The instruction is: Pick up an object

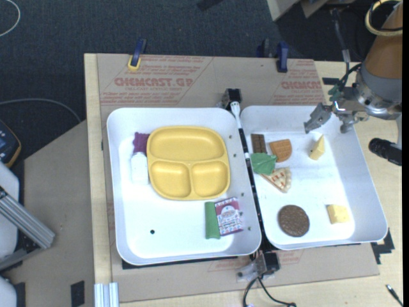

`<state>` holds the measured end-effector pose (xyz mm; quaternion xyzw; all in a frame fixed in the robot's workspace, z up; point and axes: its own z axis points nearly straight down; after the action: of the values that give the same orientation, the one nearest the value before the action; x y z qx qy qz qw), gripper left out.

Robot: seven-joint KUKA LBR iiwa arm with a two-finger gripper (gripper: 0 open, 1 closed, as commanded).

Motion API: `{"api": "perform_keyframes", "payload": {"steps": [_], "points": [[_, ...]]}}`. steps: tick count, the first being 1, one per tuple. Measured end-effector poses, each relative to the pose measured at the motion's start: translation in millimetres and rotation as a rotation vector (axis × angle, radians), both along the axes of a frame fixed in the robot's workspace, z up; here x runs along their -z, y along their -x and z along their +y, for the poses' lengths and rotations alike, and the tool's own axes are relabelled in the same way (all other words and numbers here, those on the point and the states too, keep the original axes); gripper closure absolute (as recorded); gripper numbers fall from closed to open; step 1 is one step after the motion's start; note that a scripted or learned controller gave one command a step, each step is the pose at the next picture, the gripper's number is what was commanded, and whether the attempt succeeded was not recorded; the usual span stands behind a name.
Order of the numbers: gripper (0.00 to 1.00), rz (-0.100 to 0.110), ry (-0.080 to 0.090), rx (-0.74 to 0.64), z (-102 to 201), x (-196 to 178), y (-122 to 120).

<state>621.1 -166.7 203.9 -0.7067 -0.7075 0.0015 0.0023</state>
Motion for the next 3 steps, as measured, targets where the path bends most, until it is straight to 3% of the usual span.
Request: {"api": "perform_keyframes", "payload": {"steps": [1,2,3], "points": [[0.0,0.002,-0.001,0.0,6,62,5],[0.0,-0.022,0.009,0.002,3,92,0],[1.0,-0.031,0.014,0.001,2,80,-2]]}}
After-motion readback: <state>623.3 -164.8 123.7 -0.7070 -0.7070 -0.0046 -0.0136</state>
